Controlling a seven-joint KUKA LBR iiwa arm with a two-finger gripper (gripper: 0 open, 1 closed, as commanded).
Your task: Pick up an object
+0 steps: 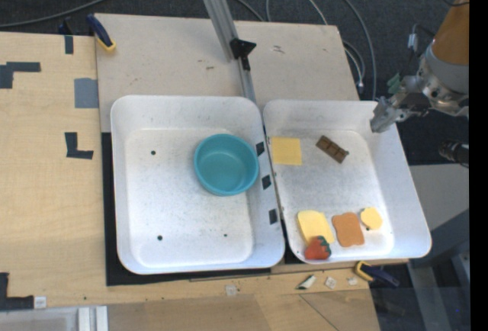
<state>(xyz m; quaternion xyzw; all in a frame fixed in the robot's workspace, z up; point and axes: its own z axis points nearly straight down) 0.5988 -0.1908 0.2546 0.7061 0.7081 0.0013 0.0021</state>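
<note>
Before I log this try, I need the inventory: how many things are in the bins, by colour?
Teal: 1, bowl
Yellow: 3, square, block, round piece
Brown: 1, bar
Orange: 1, slab
Red: 1, strawberry
Total: 7

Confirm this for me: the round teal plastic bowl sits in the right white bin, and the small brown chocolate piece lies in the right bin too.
One detail is wrong. The camera view shows the round teal plastic bowl in the left white bin, not the right one. The small brown chocolate piece does lie in the right white bin.
</note>
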